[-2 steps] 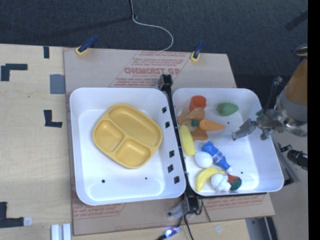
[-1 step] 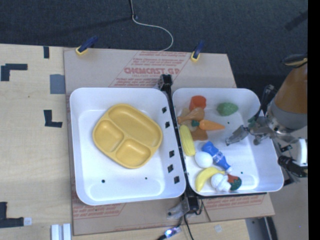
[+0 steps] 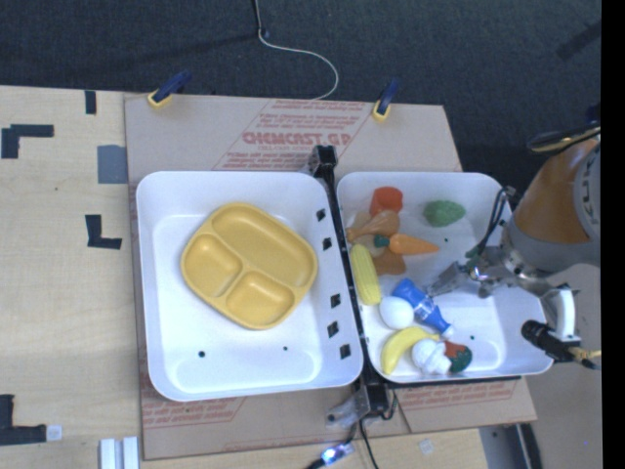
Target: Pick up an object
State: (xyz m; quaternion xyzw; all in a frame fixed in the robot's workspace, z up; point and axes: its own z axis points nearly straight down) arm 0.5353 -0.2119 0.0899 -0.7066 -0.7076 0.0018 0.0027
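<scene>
Low in the right bin (image 3: 488, 345), the gripper (image 3: 457, 277) hangs open, holding nothing, beside the blue toy (image 3: 420, 301).

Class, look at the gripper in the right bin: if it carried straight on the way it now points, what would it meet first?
Probably the blue toy. The gripper points left and slightly down in the view, toward it, with the white egg just beyond; height above the toys is unclear.
</scene>
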